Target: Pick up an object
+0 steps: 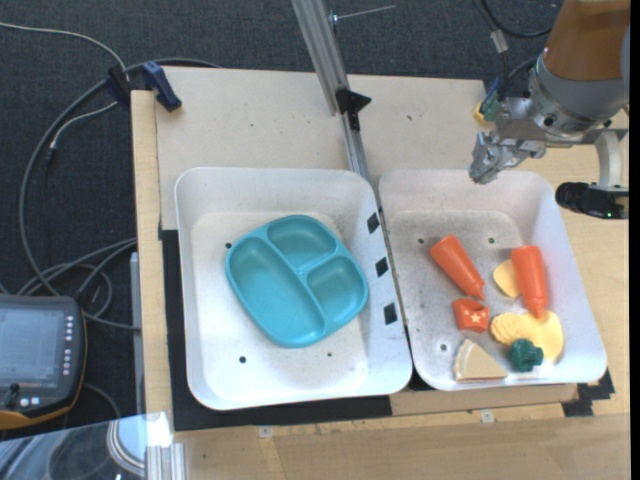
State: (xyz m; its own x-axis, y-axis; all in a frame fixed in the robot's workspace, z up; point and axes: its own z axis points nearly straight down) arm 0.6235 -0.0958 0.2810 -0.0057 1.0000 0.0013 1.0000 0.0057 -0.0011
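Observation:
My gripper [484, 171] hangs over the far rim of the right bin [440, 193], well above the toys. Its fingertips look close together with nothing between them. In that bin lie an orange carrot [457, 265], a second orange carrot [531, 278], a small red-orange piece [471, 315], a yellow slice [505, 279], a yellow ridged piece [530, 328], a green broccoli [524, 353] and a beige wedge [478, 361]. All of them sit in the bin's near right half, apart from the gripper.
The left bin [200, 203] holds a teal divided plate [296, 279]. A metal pole [325, 43] slants down to the gap between the bins. Cables trail over the dark floor at left, near a tablet [35, 353].

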